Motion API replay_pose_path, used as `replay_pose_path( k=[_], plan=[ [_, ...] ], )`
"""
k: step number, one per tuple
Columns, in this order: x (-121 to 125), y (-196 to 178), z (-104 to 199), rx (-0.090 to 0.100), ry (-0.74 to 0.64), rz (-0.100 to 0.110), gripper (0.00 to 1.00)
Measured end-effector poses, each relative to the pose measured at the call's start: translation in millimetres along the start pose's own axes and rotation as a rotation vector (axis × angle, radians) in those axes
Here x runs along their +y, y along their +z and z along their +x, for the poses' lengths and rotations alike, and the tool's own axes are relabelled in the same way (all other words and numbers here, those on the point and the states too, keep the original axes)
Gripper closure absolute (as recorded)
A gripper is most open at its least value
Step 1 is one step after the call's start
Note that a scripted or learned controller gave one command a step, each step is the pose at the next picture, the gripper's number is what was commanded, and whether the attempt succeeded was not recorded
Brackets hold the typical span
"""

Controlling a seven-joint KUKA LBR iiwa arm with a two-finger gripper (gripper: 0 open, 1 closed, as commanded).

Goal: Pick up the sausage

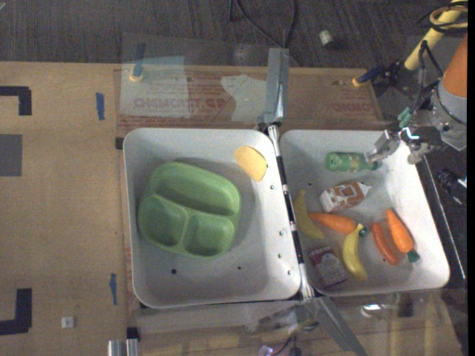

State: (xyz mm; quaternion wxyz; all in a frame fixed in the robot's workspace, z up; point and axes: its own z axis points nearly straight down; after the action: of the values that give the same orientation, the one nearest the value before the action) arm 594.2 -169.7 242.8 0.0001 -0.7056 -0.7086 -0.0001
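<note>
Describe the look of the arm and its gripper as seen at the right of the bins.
The arm shows an orange band over a pale grey wrist section, with yellow and black cables looping above it. The gripper is small, metallic grey, with thin fingers and a bit of green near its mount.

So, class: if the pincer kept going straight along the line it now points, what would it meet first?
The pincer points leftward into the right bin. First in that line looks to be the green bottle, just beyond its tip, though height above it is unclear.
</note>
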Motion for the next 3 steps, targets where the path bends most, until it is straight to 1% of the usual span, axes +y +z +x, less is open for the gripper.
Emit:
replay_pose_path(
  k=[1,2,3],
  plan=[
    [-50,106,-7,0.0,0.046,0.0,0.0],
    [-78,150,-17,0.008,0.116,-0.017,0.0],
    [-80,143,-19,0.003,0.119,-0.015,1.0]
  ],
)
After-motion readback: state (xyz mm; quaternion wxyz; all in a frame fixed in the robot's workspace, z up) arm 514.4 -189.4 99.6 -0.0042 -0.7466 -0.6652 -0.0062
